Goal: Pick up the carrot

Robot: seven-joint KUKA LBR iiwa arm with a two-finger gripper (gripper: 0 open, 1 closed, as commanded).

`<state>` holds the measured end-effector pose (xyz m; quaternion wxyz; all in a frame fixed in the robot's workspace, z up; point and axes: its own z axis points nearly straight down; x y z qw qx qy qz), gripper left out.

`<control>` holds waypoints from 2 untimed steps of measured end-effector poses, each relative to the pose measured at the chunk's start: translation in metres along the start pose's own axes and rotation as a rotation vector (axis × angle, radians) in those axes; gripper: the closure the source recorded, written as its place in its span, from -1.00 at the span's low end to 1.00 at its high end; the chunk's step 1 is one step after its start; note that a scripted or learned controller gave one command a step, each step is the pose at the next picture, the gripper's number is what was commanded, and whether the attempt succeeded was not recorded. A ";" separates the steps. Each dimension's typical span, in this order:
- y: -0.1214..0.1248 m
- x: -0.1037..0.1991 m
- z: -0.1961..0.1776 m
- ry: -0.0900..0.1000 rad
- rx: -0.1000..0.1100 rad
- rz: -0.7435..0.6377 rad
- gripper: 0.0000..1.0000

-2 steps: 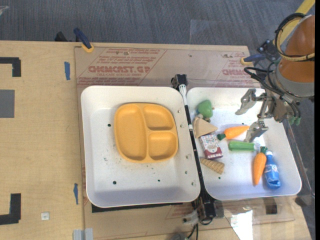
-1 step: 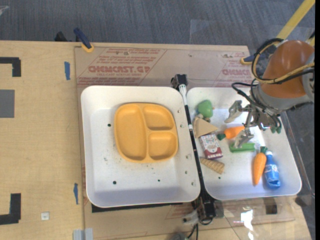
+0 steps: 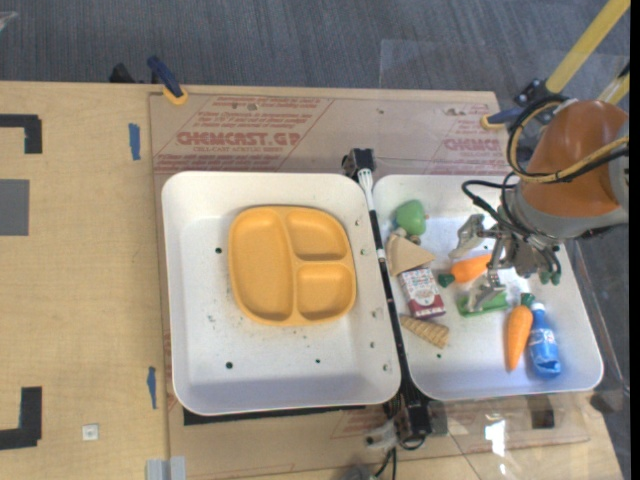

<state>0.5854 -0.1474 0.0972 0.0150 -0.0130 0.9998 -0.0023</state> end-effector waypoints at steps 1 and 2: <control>-0.016 0.010 0.000 0.003 -0.003 0.285 -1.00; -0.062 0.003 0.004 0.009 0.001 0.491 -1.00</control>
